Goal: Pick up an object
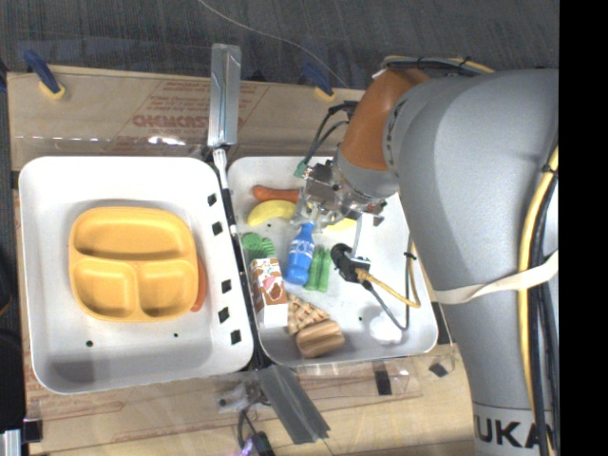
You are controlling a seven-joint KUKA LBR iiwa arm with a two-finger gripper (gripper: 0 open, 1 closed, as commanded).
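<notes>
Blue plastic bottle (300,253) lay directly below the tool (316,215), long axis running near-vertically in view, cap towards it; tool's spread could not be determined.

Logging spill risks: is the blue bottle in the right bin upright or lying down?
Lying down: the blue bottle rests lengthwise on the right bin floor, cap toward the gripper.
</notes>
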